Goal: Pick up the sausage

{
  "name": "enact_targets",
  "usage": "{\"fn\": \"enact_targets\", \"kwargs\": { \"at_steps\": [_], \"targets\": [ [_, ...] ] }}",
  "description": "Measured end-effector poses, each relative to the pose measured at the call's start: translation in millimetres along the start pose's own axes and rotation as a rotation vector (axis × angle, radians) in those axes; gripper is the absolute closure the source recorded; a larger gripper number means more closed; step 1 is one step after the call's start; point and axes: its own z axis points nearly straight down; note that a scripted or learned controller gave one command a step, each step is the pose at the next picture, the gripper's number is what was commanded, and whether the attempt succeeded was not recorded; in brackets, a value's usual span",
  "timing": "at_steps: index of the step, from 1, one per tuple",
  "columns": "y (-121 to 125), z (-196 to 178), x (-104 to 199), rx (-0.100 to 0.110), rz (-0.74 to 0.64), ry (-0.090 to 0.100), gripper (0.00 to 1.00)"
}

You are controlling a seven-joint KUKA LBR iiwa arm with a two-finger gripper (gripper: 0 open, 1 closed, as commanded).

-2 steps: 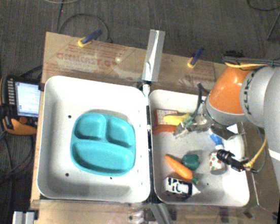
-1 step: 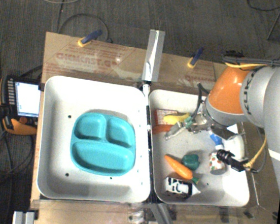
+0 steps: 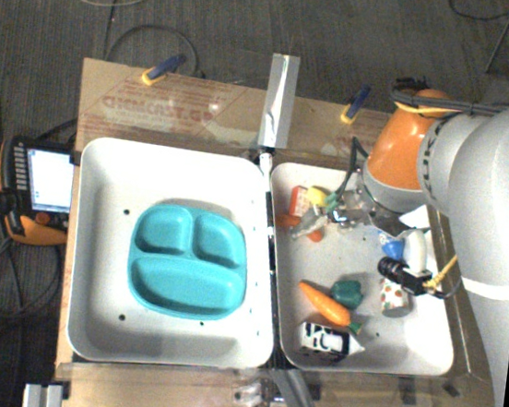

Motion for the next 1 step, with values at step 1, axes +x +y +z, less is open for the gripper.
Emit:
{"fn": "enact_targets", "kwargs": {
  "at_steps": [1],
  "targets": [
    [1.2,-10.6,-0.4,-0.003,-0.001,-0.003,1.00]
  ]
}}
